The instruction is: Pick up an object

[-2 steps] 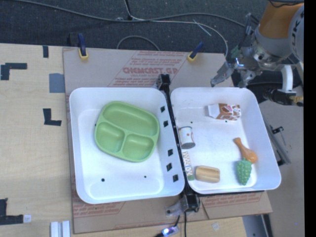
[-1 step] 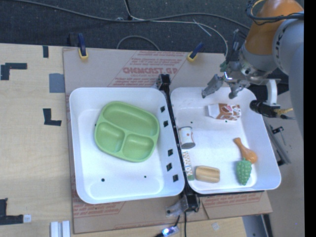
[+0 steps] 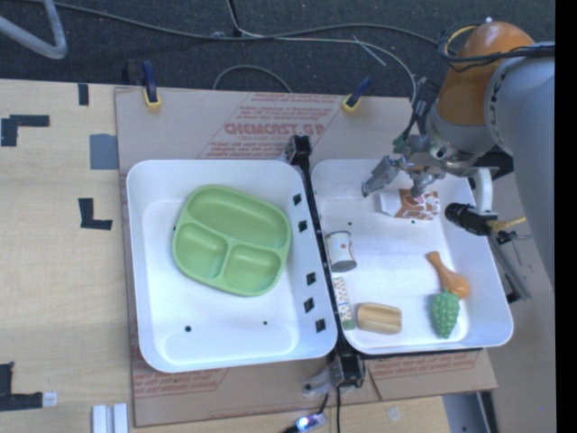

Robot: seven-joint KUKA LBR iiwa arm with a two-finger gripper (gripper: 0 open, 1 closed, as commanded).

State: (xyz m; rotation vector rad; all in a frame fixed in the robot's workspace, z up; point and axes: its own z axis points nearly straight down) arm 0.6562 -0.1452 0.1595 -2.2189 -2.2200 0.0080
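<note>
Two shallow white bins sit side by side on the worktop [image 3: 54, 242], on a sheet of brown cardboard [image 3: 261, 129]. The left bin [image 3: 149, 332] holds a green divided plate [image 3: 233, 239] lying flat, toward its far half. The right bin [image 3: 487, 332] holds several small things: a small white and orange packet [image 3: 413, 204] near the far side, a small cylindrical can [image 3: 340, 250] against the left wall by the divider, a narrow printed strip [image 3: 341, 294] just below the can along that wall, a tan bread-like block [image 3: 378, 317] near the front edge, a bunch of green toy grapes [image 3: 444, 313] at the front right, and an orange, drumstick-shaped piece [image 3: 448, 274] just above the grapes, touching or nearly touching them. The arm [image 3: 518, 97] reaches in from the right, orange band above the wrist. The pincer [image 3: 401, 177] hangs over the far part of the right bin with its fingers spread apart, one finger [image 3: 379, 175] angled left, the other right above the packet. Nothing is seen between the fingers. Whether the fingertip touches the packet cannot be told. Two clamps [image 3: 151, 88] pin the cardboard at its far edge.
</note>
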